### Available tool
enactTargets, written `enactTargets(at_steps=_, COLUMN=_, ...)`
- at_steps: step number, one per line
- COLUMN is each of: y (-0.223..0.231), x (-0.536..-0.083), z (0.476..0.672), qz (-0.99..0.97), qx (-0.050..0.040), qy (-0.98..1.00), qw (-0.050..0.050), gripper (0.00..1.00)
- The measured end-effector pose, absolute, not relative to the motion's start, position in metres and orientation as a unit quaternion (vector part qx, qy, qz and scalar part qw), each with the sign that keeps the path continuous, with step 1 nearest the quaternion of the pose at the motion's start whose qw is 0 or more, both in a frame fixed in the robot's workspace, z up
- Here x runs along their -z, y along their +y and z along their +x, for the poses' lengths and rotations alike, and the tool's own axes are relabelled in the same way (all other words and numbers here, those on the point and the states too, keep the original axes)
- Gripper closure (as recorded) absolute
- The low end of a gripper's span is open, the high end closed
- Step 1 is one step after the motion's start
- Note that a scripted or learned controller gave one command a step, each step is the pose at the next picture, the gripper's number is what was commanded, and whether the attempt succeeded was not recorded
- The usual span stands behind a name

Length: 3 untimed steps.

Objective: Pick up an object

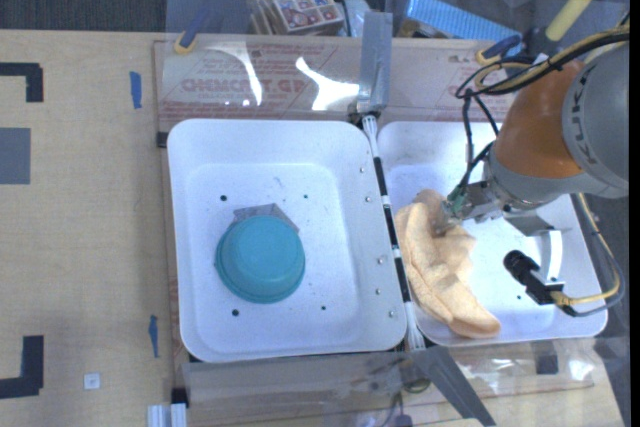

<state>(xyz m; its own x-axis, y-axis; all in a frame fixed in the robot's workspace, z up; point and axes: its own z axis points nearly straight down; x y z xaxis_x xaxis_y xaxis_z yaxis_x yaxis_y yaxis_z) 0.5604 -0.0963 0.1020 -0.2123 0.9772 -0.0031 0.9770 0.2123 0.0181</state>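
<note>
Nearest the camera, a pale yellow soft thing (pixel 445 270) is seen lying in the right bin (pixel 430 155), stretched along that bin's left wall from the near rim towards the middle. It rests flat on the bin floor and is not lifted. In the left bin (pixel 290 347) a teal bowl (pixel 261 258) is set upside down, with a grey scrap (pixel 262 212) showing at its far edge; neither is being approached.

Further back, the gripper (pixel 458 211) is lowered onto the far end of the yellow thing, touching it or just above it. How far the gripper is open cannot be told, and no hold on the yellow thing can be confirmed. The arm (pixel 545 130) is reached in over the right bin's far side.

The task is therefore judged to be at the grasp: the approach and descent appear done, while a secure closing, the lift and the clearing of the bin floor are left. A slip of the limp material is considered a risk.

Beyond the bins, a patterned box (pixel 300 0) is seen among clutter.
</note>
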Motion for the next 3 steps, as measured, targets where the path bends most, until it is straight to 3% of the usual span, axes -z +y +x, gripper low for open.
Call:
enactTargets(at_steps=1, y=-0.097, x=-0.102, z=0.56, qz=0.628, qx=-0.0059, qy=0.778, qw=0.007, gripper=0.0)
enactTargets(at_steps=3, y=-0.1, x=-0.092, z=0.562, qz=0.656, qx=-0.0048, qy=0.755, qw=0.006, gripper=0.0)
